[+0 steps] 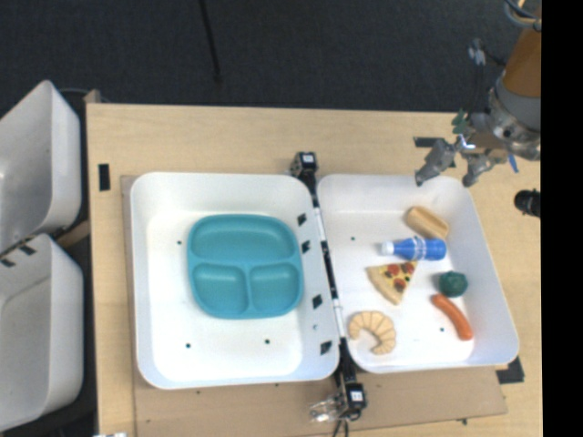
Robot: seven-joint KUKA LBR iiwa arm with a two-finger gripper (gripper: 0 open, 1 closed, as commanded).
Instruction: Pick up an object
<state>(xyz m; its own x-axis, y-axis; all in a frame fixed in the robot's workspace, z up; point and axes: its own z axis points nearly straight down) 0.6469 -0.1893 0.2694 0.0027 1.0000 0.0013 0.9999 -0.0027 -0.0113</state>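
two shallow white bins side by side on a wooden bench point(228, 139). left bin point(155, 335): one smooth teal plate point(244, 265) with three compartments, near its centre. right bin point(487, 335): five toy foods, one of each, namely a tan bread roll point(426, 221), blue-and-white bottle point(414, 248), pizza wedge point(393, 279), round green piece point(452, 283), orange sausage point(453, 317), plus one ridged croissant point(374, 330) near the front edge. the gripper point(448, 169) hovers over the right bin's far right corner, fingers spread, pinching nothing.
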